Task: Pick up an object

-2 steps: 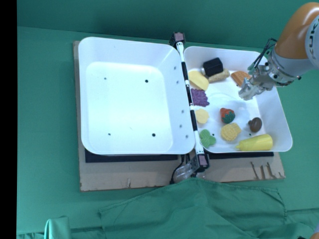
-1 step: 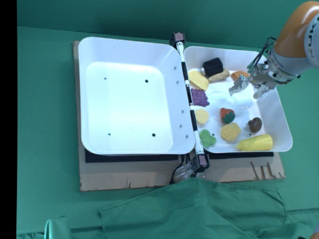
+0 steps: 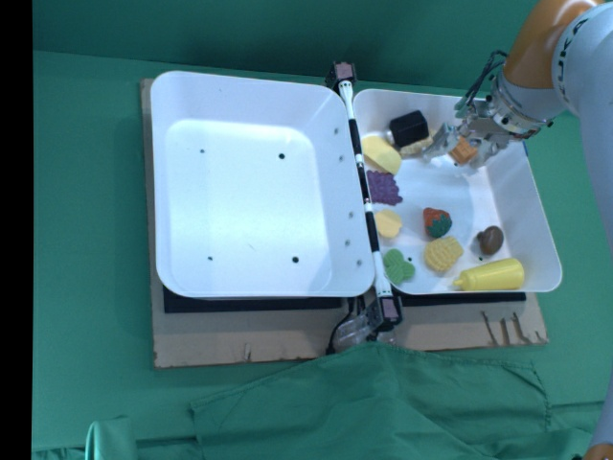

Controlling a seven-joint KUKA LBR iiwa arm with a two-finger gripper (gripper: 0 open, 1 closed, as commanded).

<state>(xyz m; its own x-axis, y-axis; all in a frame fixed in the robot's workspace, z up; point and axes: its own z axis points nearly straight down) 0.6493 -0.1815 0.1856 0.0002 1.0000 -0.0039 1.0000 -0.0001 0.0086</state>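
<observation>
My gripper hangs over the back part of the right bin, and a small orange object shows between its fingers. Left of it lie a black block and a yellow piece. Further forward in the same bin are purple grapes, a red and green strawberry, a yellow corn cob, a brown item, a yellow bottle, a green piece and a pale orange round piece.
The left bin is beside the right one, with a black-tipped divider rail between them. Both rest on a cardboard sheet. Green cloth bunches up at the front.
</observation>
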